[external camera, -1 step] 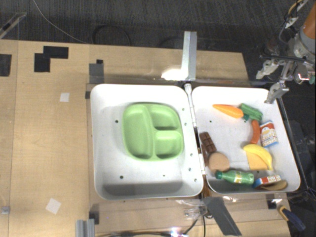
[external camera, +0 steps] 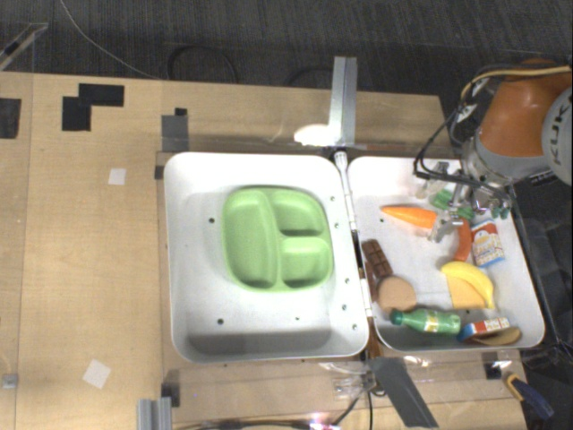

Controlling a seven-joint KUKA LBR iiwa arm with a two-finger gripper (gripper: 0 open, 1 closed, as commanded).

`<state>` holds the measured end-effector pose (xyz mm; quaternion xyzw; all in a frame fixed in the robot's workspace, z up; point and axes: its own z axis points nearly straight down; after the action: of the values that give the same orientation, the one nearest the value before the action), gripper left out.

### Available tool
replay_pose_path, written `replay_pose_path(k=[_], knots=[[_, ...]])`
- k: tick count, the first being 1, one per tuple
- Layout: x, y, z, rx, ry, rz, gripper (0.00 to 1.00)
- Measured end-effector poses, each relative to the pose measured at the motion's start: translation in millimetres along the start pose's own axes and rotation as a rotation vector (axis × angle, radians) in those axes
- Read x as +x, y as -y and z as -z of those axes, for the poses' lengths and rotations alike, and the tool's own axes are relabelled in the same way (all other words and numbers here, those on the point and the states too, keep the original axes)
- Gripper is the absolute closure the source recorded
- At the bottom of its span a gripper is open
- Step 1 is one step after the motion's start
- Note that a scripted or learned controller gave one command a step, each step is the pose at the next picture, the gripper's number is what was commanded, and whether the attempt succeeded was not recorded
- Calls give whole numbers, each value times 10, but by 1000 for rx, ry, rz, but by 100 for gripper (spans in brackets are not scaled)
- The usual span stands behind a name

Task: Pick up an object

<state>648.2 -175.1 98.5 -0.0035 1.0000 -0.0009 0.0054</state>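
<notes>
The arm (external camera: 524, 119) leans in over the right bin (external camera: 407, 330), and its claw (external camera: 455, 211) hangs low in the far corner, right by the green end of the carrot (external camera: 410, 215). I cannot tell how the claw is set; cables and small parts crowd it from up here. Nothing looks lifted. The carrot lies flat on the bin floor, an orange stick (external camera: 463, 241) just below the claw, a small carton (external camera: 488, 245) beside that. Nearer the front are a banana (external camera: 470, 285), a chocolate bar (external camera: 376, 260), a round cookie (external camera: 396, 291) and a green bottle (external camera: 426, 321) lying on its side. The left bin (external camera: 192, 330) holds a green tray (external camera: 273, 237).

To me this looks like the reach, just short of a grasp, with the carrot or stick the likely target. The next move calls for a straight drop onto one piece, then a firm close before any lift, because the things there lie close together and a stray finger could nudge a neighbour
</notes>
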Motion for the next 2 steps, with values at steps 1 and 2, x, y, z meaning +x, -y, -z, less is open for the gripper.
replay_pose_path(k=[1, 2], knots=[[578, -137, -91, -1, 0, -92, 0], [613, -875, -81, -3, 3, -119, 0]])
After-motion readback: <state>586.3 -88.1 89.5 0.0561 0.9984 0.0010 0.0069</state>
